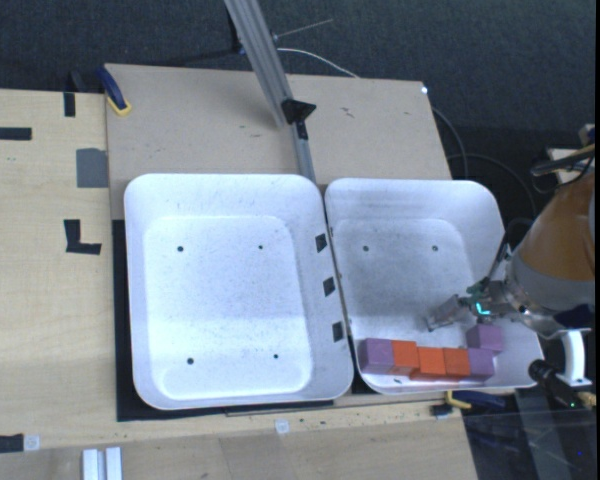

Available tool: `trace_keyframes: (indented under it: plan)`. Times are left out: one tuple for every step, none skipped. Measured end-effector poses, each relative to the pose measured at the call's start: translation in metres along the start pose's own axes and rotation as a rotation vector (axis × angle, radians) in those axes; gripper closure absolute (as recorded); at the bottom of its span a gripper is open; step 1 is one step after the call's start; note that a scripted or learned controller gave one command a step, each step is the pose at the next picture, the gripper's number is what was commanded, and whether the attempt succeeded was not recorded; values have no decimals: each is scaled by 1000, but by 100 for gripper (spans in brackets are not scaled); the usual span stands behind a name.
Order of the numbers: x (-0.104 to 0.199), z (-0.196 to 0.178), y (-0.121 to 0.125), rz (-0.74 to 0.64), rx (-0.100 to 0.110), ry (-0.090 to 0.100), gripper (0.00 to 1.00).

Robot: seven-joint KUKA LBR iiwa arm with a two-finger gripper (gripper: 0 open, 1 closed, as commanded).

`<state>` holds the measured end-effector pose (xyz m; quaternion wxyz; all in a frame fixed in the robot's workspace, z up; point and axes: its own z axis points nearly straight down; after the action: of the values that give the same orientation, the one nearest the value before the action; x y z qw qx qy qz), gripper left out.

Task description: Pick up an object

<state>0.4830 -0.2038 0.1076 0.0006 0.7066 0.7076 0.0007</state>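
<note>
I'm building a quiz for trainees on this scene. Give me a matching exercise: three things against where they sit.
Things:
1. blocks
2. pincer
3. blue-and-yellow clamp

Places:
A. top left corner of the brown board
B. along the right bin's near wall
C. over the right bin's floor, just above the row

Pairs: 1-B, 2-C, 3-A

Arm (565, 253) cut off at right edge, fingers (445, 315) blurred, grip state unclear

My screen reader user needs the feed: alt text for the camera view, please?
The gripper hovers low in the right bin, just above a row of purple and orange blocks along its near wall. The left bin sits beside it.
</note>
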Motion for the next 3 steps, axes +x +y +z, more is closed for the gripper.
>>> trace_keyframes:
  plan:
    - [0,0,0,0,0,0,0]
    - [1,-10,1,-1,-1,1,100]
    - [42,1,86,-7,-1,0,100]
